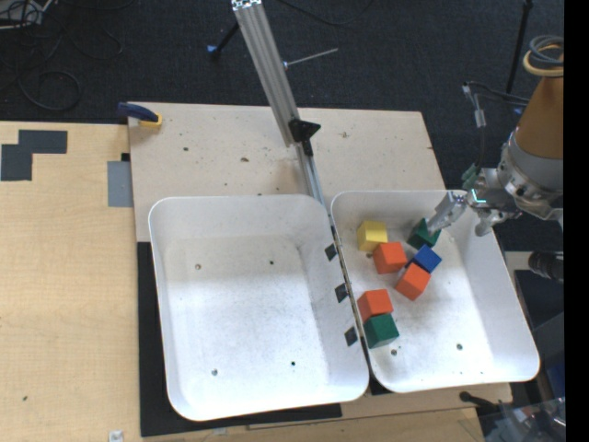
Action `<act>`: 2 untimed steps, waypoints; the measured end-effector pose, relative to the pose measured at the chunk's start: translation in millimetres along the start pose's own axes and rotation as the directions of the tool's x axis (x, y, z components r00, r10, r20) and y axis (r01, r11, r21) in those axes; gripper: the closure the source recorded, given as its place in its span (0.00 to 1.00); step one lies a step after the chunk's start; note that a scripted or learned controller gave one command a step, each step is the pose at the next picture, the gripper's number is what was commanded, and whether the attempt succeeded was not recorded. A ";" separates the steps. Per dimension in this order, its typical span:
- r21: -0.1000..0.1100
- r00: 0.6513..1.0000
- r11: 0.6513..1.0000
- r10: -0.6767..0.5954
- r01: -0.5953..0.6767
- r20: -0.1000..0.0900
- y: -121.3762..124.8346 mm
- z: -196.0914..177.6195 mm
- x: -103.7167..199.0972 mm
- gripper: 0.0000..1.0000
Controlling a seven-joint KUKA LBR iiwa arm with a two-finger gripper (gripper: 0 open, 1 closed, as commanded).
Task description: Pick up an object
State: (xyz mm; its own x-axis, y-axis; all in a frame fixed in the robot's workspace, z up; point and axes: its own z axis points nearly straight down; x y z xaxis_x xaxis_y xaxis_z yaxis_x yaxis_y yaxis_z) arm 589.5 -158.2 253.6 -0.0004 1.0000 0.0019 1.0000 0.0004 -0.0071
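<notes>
Blocks (394,270) mid right bin (497,339) | pincer (433,228) perhaps touching green block (423,235)

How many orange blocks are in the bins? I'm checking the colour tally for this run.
3, all in the right bin: one beside the yellow block, one under the blue block, one touching the green block. Others may hide beneath the gripper.

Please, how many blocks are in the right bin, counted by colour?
Yellow block: 1
Orange blocks: 3
Blue block: 1
Green blocks: 2
Total: 7 blocks, all in the right white bin.
</notes>
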 end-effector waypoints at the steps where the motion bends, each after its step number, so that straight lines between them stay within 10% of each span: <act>1: -0.004 1.000 1.000 0.000 0.000 0.001 0.7 -2.3 -0.3 0.00; 2: 0.002 1.000 1.000 0.001 -0.001 0.000 0.9 62.6 -0.1 0.00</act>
State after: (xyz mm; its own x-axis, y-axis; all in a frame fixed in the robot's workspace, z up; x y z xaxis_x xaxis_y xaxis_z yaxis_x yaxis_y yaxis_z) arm 590.0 -158.2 190.9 0.0006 1.0000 0.0022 1.0000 -0.0006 -0.0096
